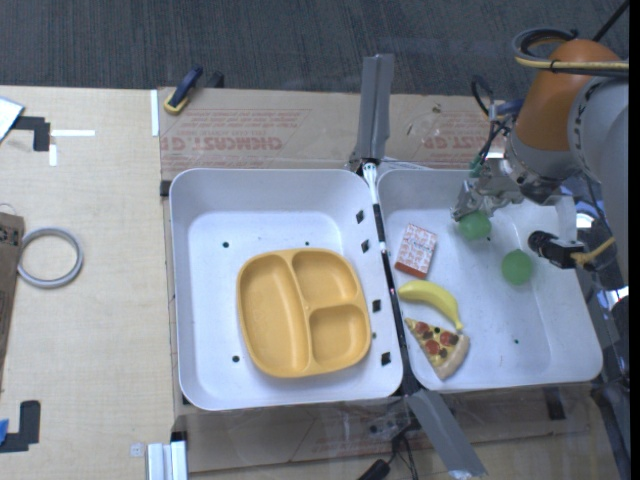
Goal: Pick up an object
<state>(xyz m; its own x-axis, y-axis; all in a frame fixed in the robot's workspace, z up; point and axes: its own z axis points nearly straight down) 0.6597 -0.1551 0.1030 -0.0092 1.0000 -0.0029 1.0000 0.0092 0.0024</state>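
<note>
Robot arm reaching into the right bin [560,368] over a green ball [474,227].

The gripper [476,206] hangs at the bin's far side, touching or just above the ball; its opening cannot be made out. A second green ball [517,267] lies near. A clean grab probably needs a straight descent centred on the ball, since it rolls easily.

A green ball [475,227] was seen in the right bin [560,358], near its far wall, directly beneath the gripper [472,206].
</note>
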